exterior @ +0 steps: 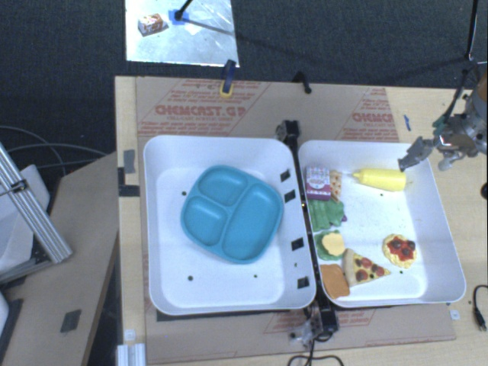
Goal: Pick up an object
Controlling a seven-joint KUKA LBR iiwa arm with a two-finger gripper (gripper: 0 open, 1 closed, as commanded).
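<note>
The worktop [252,97] carried two white bins side by side, the left bin [164,280] holding a blue divided plate [231,213] and the right bin [442,269] a scatter of toy food, probably laid out loose so each piece could be reached from above. The yellow squeeze bottle [379,178] lay on its side near the right bin's far edge, with the claw [418,155] hanging just beside its right end, carrying nothing; how wide it stood could not be told.

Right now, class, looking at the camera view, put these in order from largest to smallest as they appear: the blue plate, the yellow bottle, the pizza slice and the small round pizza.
1. Blue plate, by far the largest.
2. Yellow bottle.
3. Pizza slice, close to the bottle in size, so that ranking is unsure.
4. Small round pizza.
</note>
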